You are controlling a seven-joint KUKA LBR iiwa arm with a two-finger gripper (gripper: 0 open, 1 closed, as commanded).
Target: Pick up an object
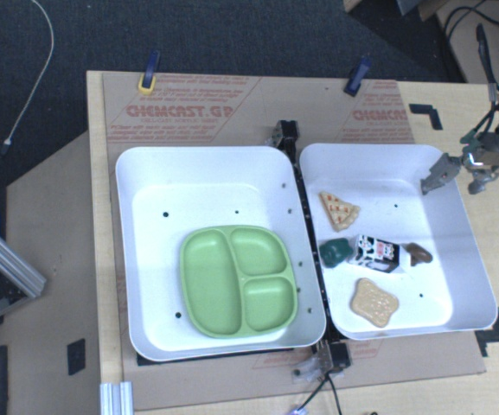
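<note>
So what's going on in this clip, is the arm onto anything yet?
Not yet. The gripper sits at the far right edge of the right bin, over bare bin floor, with nothing between its fingers. The candidates for picking lie apart from it in that bin: a waffle-like wedge, a dark green piece, a black-and-white carton, a small brown item and a toast slice. The left bin holds a green divided plate, untouched.

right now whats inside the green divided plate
Nothing: all three compartments of the green divided plate show bare. It sits in the left bin, and the bin floor beneath it is covered.
</note>
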